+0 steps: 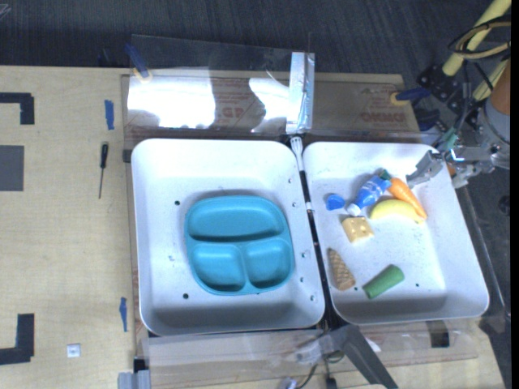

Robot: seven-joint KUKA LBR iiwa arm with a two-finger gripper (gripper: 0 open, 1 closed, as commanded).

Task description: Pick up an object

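Note:
The right bin holds several small toys. An orange carrot lies against a yellow banana, with a blue and white bottle to their left. Below them sit a tan cheese cube, a brown waffle cone and a green pickle. My gripper hangs over the bin's upper right rim, just right of the carrot's tip. It is open, with nothing between its fingers.
The left bin contains a blue divided plate. A clear plastic sheet and cardboard stand behind the bins. Yellow and black cables hang at the upper right near the arm.

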